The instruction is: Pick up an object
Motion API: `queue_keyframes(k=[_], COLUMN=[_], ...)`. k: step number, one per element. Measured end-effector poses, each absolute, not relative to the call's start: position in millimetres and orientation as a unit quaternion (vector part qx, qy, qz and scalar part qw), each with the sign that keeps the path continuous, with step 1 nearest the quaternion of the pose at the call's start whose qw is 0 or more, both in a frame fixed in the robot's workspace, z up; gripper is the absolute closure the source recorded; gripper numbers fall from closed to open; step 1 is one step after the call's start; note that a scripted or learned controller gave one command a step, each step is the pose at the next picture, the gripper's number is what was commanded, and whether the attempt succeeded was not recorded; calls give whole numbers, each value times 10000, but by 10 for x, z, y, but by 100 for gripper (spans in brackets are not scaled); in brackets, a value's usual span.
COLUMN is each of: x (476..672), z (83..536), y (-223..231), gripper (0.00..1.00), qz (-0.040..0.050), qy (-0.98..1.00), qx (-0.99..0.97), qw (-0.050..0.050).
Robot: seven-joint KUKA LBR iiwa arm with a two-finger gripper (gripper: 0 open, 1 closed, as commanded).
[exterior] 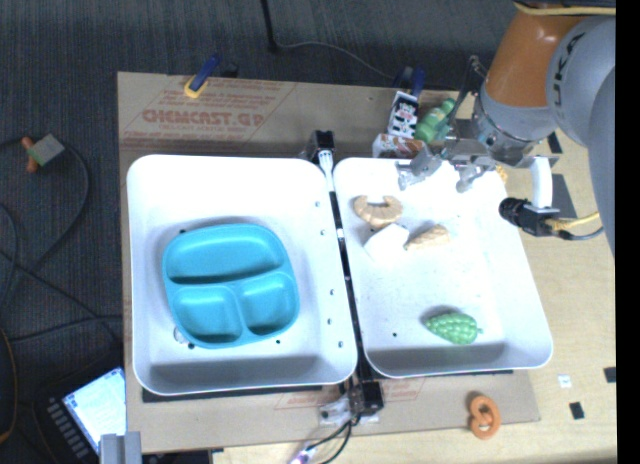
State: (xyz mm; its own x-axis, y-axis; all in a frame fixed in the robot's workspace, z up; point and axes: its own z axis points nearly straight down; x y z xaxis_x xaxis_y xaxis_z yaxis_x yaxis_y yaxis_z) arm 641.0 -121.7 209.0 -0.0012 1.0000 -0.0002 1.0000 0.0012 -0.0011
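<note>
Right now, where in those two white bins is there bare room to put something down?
Right bin: bare floor between the green bumpy piece and the tan pieces. It is crowded at the top, under the gripper. Left bin: only margins around the blue tray.

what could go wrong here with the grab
1. The ring-shaped piece, the white block and the tan piece lie bunched together, so a descent there may nudge or catch a neighbour.
2. The tool hangs at the right bin's far rim, so a straight drop may strike it.
3. The green piece looks bumpy and rounded, so it may slip.
</note>
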Motion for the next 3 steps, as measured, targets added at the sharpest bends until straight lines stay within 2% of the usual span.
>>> queue_keyframes(k=[1,2,3], x=[5253,4955,4994], z=[2006,994,939], y=[-1590,-1449,-1307], gripper=[0,0,0], qz=[12,10,6], qy=[-7064,-7071,-7071], qx=[-7078,-7071,-7071], qw=[5,18,13])
